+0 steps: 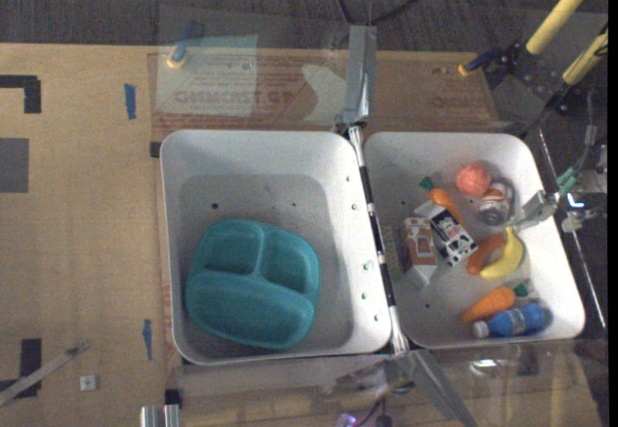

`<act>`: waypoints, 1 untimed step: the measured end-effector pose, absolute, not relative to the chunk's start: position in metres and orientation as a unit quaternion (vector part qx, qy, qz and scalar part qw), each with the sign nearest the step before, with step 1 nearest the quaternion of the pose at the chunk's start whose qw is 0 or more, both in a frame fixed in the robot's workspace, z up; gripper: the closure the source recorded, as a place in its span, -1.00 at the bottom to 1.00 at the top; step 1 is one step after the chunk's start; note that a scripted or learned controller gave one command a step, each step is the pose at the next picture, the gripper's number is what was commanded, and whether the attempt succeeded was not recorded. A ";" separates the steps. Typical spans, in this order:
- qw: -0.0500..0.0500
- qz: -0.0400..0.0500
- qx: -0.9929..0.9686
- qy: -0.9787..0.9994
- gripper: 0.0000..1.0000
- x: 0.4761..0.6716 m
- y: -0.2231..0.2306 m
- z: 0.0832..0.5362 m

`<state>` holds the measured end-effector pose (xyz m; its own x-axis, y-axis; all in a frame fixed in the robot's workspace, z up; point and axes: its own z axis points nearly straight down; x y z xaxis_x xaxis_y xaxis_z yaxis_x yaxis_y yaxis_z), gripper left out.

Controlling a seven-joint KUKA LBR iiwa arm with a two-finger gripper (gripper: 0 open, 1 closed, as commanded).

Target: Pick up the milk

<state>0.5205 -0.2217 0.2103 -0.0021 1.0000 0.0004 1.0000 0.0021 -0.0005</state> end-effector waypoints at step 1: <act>-0.002 -0.001 -0.737 -0.676 -1.00 0.553 -0.150 0.129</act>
